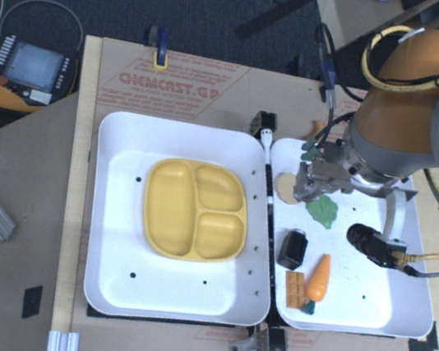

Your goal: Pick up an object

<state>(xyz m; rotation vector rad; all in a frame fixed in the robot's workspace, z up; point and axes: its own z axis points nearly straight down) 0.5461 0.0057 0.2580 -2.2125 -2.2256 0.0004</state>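
Over right bin [405, 314]; gripper [310, 190] touching green object [323, 209]

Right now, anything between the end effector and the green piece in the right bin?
Nothing visible. The end effector sits right above the green piece, at its upper left edge. The black block and the carrot lie lower in the right bin, clear of that path.

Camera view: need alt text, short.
A grey robot arm's gripper hovers over a green soft item in the right white bin, which also holds an orange carrot and a black block. The left white bin holds a yellow divided plate.
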